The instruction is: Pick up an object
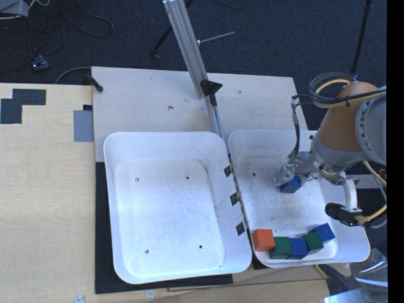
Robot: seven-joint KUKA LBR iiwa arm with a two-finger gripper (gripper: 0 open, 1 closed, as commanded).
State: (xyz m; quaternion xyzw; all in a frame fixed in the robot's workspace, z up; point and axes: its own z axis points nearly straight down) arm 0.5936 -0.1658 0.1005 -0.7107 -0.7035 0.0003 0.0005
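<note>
- Blue block [291, 184] sits at the tip of the end effector [287, 179], over the middle of the right bin [265, 153], a little toward its right side
- End effector is closed on this blue block; the block shows between the short metal fingers, tilted, with its lower corner pointing toward the bin floor
- Whether the block rests on the bin floor or is just clear of it cannot be told from this slanted view
- Arm [344, 128] comes in from the right, its orange band bulging above the grey wrist, with cables looped over it
- Along the near edge of the right bin lies a row of other blocks, well apart from the held one: an orange block [263, 239] at the left end, a green block [281, 246] touching it, then a second blue block [298, 247], another green block [314, 240] and a third blue block [325, 232] at the right end
- Left bin [126, 150] lies just beside the right bin, their rims meeting along a line marked by small black clips [234, 198]
- Both bins rest on a pale bench [151, 96], and a slanted aluminium rail [189, 49] rises from behind the seam between them
- Light wooden board [44, 182] with grey patches lies to the left of the bins
</note>
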